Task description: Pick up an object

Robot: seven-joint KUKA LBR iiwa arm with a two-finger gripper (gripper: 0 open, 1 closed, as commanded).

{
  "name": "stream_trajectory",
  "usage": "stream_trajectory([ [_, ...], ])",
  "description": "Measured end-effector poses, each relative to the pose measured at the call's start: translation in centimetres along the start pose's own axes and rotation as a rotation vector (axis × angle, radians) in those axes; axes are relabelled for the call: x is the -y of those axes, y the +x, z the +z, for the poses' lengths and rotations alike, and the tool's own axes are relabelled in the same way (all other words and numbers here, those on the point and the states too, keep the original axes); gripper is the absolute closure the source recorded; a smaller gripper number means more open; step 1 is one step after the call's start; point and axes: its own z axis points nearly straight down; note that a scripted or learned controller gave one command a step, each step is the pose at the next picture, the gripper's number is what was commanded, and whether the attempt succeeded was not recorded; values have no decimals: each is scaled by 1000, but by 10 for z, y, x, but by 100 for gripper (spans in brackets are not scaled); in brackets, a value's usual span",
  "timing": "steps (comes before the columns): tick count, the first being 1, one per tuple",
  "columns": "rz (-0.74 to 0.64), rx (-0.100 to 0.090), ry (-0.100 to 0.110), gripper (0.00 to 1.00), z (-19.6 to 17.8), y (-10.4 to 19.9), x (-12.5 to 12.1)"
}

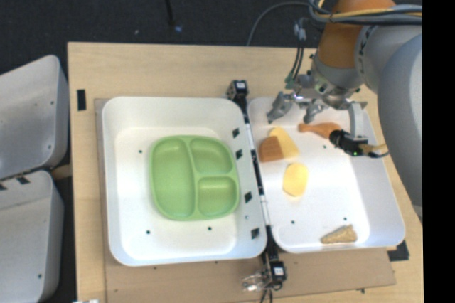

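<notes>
arm: grey iiwa w/ orange band, enters from right of view, wrist pointing down over the far end of the right bin.
gripper: hangs above the far-left part of the right bin, just beyond the wedge item. two metal fingers spread apart, nothing seen betw. them. cables loop off the wrist toward the back.
left bin: shallow, white, sits on the wooden bench. holds one green divided plate, three compartments, lying flat approx in the bin's centre.
right bin: shallow, white, touching the left bin along the centre seam. four loose items inside.
wedge item: yellow/brown, near the seam, far-left part of right bin, just below the gripper in view. not touching the fingers as far as can be told.
yellow lump: rounded, approx mid-bin, just near side of the wedge, close to it but apart.
orange piece: elongated, far side of right bin, beside the gripper, to its right. partly under the wrist hardware.
tan piece: flat, crusty-looking, near-right corner of right bin, well apart from the others.
pick status: no obj lifted; all four items rest on the bin floor.
</notes>
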Motion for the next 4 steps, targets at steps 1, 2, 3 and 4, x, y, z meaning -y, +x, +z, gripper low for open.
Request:
stream_trajectory([
  [1,2,0,0,0,55,-1,1],
  [2,3,0,-4,100,43,-2,-1],
  [3,-4,0,-10,100,-19,-1,-6],
  [4,-3,0,-10,100,-75,2,1],
])
